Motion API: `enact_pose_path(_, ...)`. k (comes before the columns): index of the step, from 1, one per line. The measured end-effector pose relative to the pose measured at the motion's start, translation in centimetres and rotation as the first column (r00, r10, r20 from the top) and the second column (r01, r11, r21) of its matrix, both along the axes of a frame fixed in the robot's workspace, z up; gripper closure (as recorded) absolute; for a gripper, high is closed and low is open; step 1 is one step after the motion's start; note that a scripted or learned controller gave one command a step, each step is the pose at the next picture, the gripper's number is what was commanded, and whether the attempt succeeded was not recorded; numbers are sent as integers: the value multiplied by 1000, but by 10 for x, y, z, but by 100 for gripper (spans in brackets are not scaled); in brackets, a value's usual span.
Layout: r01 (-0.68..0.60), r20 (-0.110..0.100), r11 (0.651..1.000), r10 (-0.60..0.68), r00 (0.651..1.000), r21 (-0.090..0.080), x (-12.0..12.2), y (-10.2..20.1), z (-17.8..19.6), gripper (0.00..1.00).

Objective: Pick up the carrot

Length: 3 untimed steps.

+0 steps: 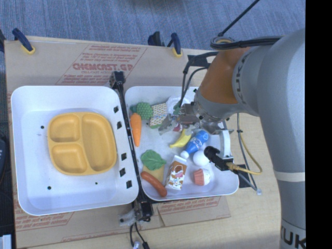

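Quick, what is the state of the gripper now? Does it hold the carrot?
Gripper: open or closed cannot be told. It holds no carrot: the carrot lies apart, at the right bin's left wall.

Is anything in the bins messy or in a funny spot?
Nothing looks spilled or broken. The right bin is crowded with toy food lying jumbled every which way, and the carrot lies against its left wall. The yellow divided plate sits neatly in the left bin.
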State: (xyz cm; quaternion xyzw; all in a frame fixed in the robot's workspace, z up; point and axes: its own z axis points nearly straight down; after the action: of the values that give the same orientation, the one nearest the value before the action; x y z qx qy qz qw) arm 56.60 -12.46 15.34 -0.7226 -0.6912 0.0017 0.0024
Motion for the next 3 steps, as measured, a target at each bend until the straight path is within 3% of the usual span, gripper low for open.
enact_pose_path(1, -127, 3, 992, 127, 992, 0, -5, 85, 38, 0)
enact_pose_path(2, -74, 2, 997, 74, 997, -1, 49, 99, 38, 0)
enact_pose_path(3, -79, 0, 997, 79, 997, -1, 46, 9, -35, 0)
